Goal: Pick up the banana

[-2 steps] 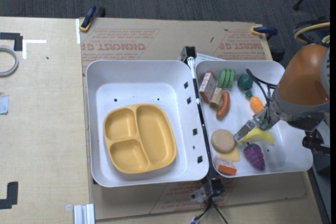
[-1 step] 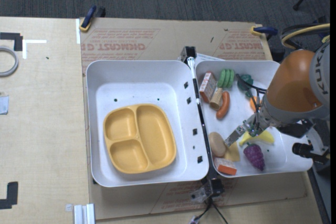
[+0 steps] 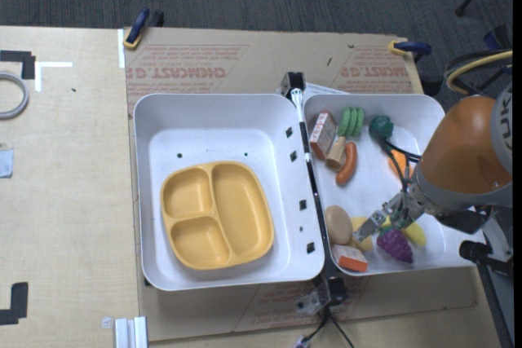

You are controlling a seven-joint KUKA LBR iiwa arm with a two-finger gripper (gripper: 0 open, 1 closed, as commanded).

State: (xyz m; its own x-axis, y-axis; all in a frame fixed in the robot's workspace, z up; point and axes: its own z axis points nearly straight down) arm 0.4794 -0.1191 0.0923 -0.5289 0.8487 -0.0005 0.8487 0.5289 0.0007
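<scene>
The banana (image 3: 412, 235) lies in the right bin (image 3: 432, 114), near that bin's front edge, and little of it can be seen: a yellow end shows just right of the purple grapes (image 3: 394, 244), and a smaller yellow patch shows left of them at about the pincer's tip. If both patches belong to 1 fruit, its long axis runs roughly left to right, parallel to the bin's front wall, with the grapes lying over its middle. That is a judgement, not something plainly visible.

The pincer (image 3: 383, 218) hangs just behind the grapes, reaching in from the bin's right side below the arm's orange band (image 3: 466, 149). The banana sits just in front of it, toward the bin's front wall, very close or perhaps touching. Whether the fingers are spread or pressed together I cannot tell; they are small, dark and blurred against the clutter, and nothing is clearly pinched between them.

Also in the right bin: a tan egg-shaped piece (image 3: 338, 224) left of the grapes, an orange and white wedge (image 3: 352, 260) at the front wall, and a sausage (image 3: 347, 162) further back.

The arm hides the bin's right side.
</scene>
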